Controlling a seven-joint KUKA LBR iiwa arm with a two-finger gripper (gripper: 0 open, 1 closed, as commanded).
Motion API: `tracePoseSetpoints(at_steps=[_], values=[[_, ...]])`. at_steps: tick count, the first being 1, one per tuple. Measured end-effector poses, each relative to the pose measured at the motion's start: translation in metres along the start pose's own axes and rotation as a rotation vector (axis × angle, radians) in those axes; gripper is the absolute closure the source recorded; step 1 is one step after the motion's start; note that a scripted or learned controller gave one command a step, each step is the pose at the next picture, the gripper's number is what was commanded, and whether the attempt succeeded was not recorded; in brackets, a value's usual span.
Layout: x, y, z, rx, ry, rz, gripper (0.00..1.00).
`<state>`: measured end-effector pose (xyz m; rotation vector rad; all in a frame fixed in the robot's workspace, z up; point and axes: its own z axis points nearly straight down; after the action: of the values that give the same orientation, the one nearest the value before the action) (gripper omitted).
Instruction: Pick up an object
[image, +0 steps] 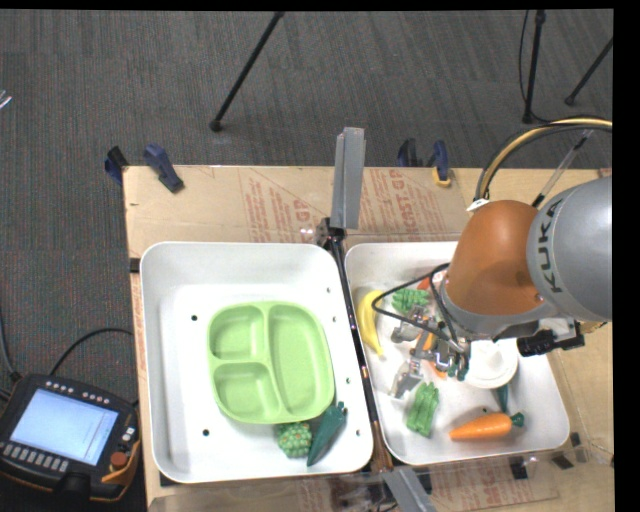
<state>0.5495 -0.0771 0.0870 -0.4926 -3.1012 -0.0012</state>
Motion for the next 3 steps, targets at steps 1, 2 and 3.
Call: tracePoseSetpoints(at_steps=[1,2,3], values=[[0.000,0.002,-0.010,-0.001,-0.001,-0.004,1.00],[0.052,-0.005,-0.103,-0.002,-0.008,0.123,1.00],[0.060,-0.045,-0.005,-0.005,-0.011,0.274,1.00]])
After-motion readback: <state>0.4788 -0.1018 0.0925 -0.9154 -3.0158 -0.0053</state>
